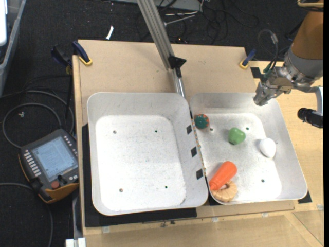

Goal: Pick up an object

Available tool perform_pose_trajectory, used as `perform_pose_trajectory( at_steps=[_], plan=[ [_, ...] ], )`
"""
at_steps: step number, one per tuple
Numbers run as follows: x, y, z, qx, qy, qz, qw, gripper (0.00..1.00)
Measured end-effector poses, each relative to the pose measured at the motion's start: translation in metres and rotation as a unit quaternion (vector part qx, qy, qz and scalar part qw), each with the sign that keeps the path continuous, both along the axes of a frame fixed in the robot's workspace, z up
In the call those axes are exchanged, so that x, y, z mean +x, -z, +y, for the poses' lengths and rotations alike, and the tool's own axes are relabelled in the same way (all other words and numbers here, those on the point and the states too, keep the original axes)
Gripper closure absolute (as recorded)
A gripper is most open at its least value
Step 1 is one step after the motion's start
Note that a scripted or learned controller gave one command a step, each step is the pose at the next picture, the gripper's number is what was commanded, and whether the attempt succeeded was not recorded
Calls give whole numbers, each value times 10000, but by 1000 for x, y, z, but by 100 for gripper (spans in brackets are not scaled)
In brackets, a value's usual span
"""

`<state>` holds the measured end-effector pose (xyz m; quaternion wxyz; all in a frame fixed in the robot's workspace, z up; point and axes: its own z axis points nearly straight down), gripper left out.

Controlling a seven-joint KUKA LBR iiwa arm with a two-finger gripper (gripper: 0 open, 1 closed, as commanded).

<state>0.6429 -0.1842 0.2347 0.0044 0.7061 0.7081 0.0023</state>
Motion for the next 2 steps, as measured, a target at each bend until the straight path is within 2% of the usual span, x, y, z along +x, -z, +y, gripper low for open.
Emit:
perform_pose_trajectory(
  at_steps=[1,2],
  plan=[
    [1,-3,0,8,2,31,10000,100],
    [-17,-1,41,19,-14,54,10000,100]
  ],
)
